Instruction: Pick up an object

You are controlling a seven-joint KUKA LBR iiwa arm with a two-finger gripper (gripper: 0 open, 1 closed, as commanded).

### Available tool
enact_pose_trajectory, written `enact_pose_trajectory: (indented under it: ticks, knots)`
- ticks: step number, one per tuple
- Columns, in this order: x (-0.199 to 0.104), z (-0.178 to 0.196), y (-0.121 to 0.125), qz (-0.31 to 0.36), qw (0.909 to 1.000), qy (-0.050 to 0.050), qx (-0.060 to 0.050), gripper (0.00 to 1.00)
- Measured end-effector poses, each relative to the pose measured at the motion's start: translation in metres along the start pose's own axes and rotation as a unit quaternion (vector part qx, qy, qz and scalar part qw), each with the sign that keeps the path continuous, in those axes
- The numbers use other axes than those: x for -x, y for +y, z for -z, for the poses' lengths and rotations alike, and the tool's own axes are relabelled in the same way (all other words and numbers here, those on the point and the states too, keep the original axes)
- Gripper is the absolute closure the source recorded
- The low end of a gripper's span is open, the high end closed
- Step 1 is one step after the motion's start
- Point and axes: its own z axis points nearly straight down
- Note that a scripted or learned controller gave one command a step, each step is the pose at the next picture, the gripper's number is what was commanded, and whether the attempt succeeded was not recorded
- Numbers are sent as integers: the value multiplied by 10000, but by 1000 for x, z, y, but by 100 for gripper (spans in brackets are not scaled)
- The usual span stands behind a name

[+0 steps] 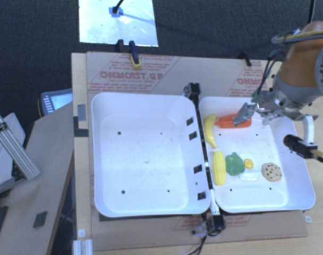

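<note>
The right bin [294, 195] holds several toy foods. An orange carrot [227, 123] lies near its far edge, with a yellow banana [210, 130] just left of it. Nearer the front are a corn cob [219, 168], a green leafy piece [235, 164], a fried egg [248, 166] and a cookie [271, 171]. My gripper [256, 118] hangs over the bin's far right part with its fingers apart. The left finger [243, 115] stands over the carrot's right end. Nothing is held between the fingers.
The left bin [103, 195] sits beside the right one, with a black clipped divider [196, 137] between them. The grey arm with its orange band [305, 57] comes in from the upper right. A black fitting with a cable [297, 144] hangs over the right bin's right rim.
</note>
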Motion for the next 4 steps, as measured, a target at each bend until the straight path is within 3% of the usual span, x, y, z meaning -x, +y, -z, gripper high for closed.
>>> enact_pose_trajectory:
  ticks: [1, 2, 3, 4]
  knots:
    - [0, 11, 1, 11, 10000, 1, 13, 100]
    - [-48, 161, 2, 39, 10000, -1, 91, 100]
    - [-105, 176, 11, 38, 10000, 7, 18, 100]
    - [-141, 208, 3, 24, 10000, 7, 14, 100]
